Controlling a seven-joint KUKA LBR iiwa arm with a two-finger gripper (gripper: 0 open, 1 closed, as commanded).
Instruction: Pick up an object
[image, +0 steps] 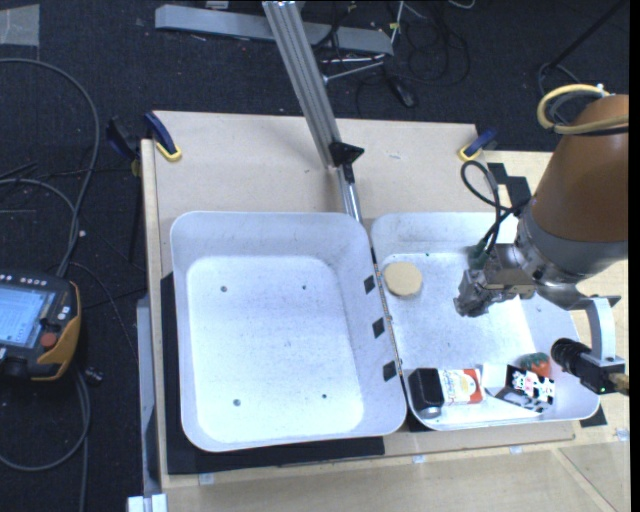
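The tool (473, 297) hangs over the right bin (440, 232), its opening impossible to judge, with the round tan disc (404, 279) nearby toward nine o'clock.

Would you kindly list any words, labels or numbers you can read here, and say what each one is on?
None can be read.
Red and white packet: printing too blurred.
Black and white cow-patterned item: markings, no legible text.
Handheld pendant: its lit screen is too small to read.
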